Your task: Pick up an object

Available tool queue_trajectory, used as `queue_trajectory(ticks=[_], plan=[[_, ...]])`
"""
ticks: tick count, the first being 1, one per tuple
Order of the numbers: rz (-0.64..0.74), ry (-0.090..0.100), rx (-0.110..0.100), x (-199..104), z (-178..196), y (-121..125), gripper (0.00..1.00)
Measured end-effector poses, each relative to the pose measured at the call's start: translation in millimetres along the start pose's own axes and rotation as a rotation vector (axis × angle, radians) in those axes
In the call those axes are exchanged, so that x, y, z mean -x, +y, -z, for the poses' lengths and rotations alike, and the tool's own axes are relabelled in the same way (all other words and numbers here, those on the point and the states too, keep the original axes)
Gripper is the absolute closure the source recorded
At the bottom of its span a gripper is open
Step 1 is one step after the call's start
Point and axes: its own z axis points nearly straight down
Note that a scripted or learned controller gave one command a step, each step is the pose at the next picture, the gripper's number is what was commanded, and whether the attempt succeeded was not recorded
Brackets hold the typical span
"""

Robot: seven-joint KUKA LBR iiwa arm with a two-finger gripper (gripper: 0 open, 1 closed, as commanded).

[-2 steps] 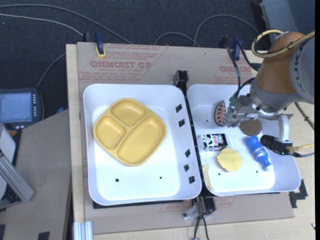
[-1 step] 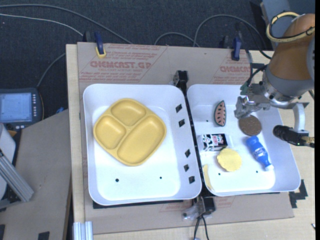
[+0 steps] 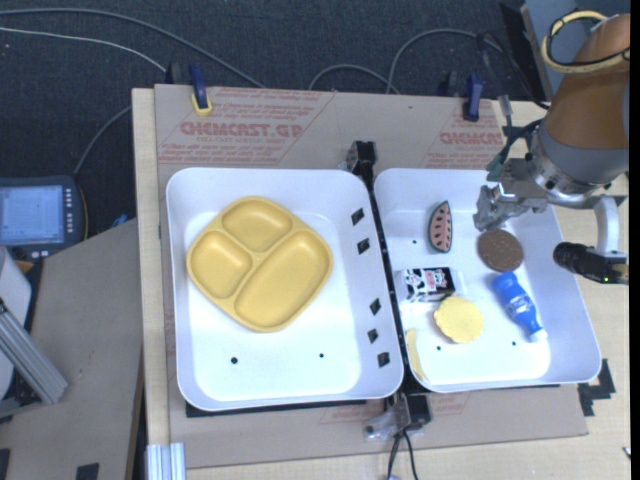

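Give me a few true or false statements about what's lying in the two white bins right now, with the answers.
1. The yellow divided plastic plate lies in the left bin. True.
2. The blue plastic bottle is in the left bin. False: it lies in the right bin.
3. The watermelon slice toy lies nearer the bins' divider than the brown round disc. True.
4. The end effector hovers over the yellow plate. False: it is above the right bin, near the brown disc.

left bin (image 3: 190,298) — yellow divided plate (image 3: 260,262) | bench edge — blue clamps (image 3: 200,94)
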Motion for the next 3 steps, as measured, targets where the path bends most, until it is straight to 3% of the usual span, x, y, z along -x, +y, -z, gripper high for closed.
queue_trajectory(ticks=[3], plan=[[0.005,0.003,-0.003,-168.4,-9.4,33.9,1.0]])
